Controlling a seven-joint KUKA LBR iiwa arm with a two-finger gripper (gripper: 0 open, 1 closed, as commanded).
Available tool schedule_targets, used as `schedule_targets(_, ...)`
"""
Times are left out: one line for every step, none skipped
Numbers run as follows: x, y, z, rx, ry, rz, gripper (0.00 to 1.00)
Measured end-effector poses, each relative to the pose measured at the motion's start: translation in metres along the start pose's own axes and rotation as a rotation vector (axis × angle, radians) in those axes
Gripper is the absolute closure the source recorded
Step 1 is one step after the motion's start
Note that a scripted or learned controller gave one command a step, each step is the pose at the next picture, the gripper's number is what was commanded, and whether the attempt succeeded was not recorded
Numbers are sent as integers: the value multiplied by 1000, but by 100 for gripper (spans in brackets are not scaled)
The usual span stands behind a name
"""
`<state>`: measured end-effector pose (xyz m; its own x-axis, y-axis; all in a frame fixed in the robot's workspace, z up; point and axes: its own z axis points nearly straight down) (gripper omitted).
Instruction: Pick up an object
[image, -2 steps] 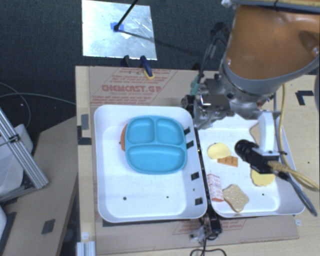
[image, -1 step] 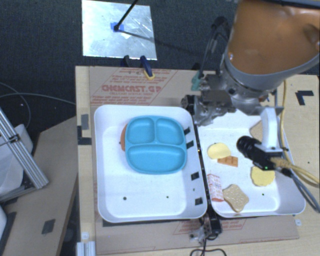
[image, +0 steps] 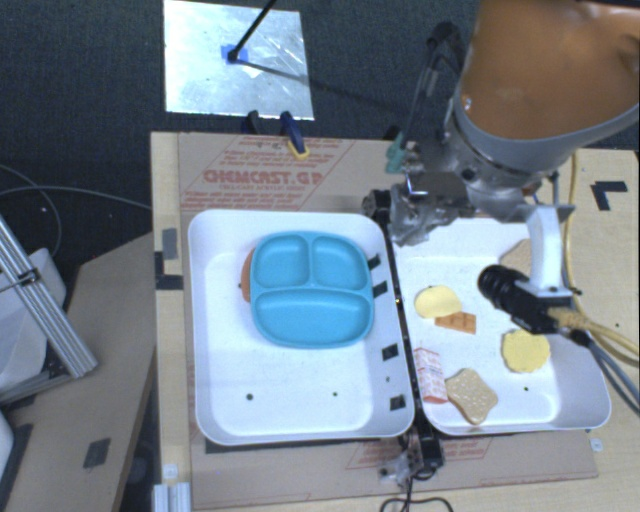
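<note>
Step in hand, as I read it: approach/select phase, nothing lifted yet. Arm (image: 540, 70) comes in from the right, bulky grey body w/ orange band hanging over the back of the right bin (image: 590, 415). Gripper (image: 425, 212) sits low at that bin's back-left corner, close to the divider btwn the bins; claw state: cannot tell, the wrist hardware hides it, and no item is seen in it. A white bracket (image: 545, 250) w/ a black cylinder (image: 508, 290) hangs off the wrist over the bin's middle. Candidate objs, all lying flat on the right bin floor: pale yellow round piece (image: 437, 301), touching an orange wedge (image: 457, 322) on its near side; yellow disc (image: 525, 351) just beside the black cylinder; toast slice (image: 471, 394) at the front; red/white packet (image: 429, 375) along the left wall, just beside the toast. Left bin (image: 215, 400) holds a blue divided plate (image: 310, 288) w/ sthg orange peeking from under its left edge, kind unclear. Nearest target to the gripper looks like the pale yellow round piece. Next move, my judgement: shift toward the front of the bin until centred over one item, descend to the floor, close, lift. Risk: items are thin and flat, so the grasp has little to bite on; yellow piece and wedge touch, could drag both.
</note>
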<state>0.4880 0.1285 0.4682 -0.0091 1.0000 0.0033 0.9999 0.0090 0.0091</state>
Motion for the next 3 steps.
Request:
schedule_targets(-5,-2,71,11,-4,10,100)
schedule_targets(-4,-1,57,5,-2,6,100)
schedule_targets(-4,0,46,2,0,3,100)
